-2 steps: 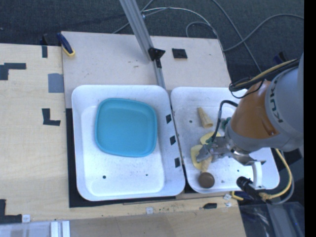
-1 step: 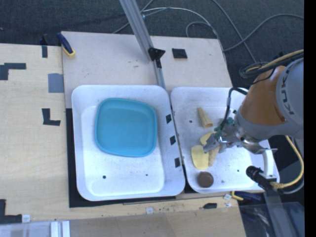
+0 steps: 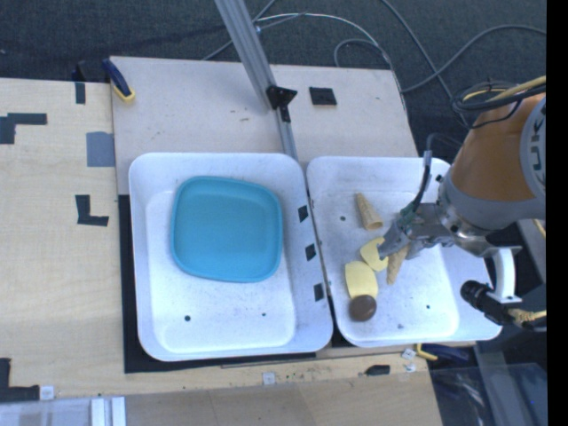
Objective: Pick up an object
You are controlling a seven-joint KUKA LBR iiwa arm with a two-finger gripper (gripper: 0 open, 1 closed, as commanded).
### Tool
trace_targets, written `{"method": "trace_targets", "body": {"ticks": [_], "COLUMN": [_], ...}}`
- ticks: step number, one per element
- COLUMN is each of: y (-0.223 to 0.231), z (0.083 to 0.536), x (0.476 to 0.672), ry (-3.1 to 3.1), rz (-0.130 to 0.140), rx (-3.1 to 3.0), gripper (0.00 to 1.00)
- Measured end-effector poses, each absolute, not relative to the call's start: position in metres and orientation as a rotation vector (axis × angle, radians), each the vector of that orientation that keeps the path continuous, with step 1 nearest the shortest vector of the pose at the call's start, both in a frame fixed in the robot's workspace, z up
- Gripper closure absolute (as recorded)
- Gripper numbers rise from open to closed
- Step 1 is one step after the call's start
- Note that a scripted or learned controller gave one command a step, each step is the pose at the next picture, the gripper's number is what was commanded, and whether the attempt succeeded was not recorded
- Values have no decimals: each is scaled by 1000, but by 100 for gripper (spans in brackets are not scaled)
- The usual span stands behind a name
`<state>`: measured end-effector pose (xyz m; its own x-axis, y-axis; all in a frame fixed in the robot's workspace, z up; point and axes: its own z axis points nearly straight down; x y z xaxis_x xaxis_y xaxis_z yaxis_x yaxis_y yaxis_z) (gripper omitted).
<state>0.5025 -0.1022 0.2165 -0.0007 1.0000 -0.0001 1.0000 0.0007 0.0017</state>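
Nearest you, just below your tool, a brown ball and yellow block sit ready for picking; its opening cannot be judged.

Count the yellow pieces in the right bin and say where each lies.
2: one yellow block near the bin's middle, beside the brown ball; one yellow piece just above it, at the claw, which may hide more.

Grey arm, orange band, dark hand
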Motion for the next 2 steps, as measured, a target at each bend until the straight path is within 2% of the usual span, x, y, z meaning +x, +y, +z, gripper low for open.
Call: {"method": "trace_targets", "body": {"ticks": [1,2], "y": [-102,-52], "z": [260,249], "x": [503,534], "ry": [2220,2228], "rz": [3,-1], "rx": [2219,2218], "gripper": [100,100]}}
